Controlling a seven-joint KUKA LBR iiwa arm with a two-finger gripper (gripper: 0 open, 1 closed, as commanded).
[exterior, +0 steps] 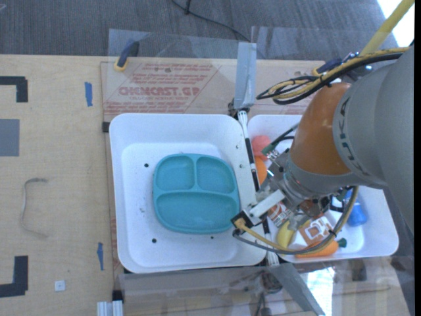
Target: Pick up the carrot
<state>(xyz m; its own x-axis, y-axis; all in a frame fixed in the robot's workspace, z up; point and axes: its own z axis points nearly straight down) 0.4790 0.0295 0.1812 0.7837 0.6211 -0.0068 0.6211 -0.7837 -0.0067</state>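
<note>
The carrot lies along the front wall of the right bin, orange with a green end pointing right. My arm's orange band and grey wrist hang over the middle of that bin. The gripper is low under the wrist, just behind and left of the carrot, among the bin's items. The wrist and its cables hide much of the gripper, and I see nothing clearly held in it.
The left bin holds a teal divided plate. In the right bin a yellow item lies next to the carrot, with a blue piece at the right and red and orange pieces by the divider.
</note>
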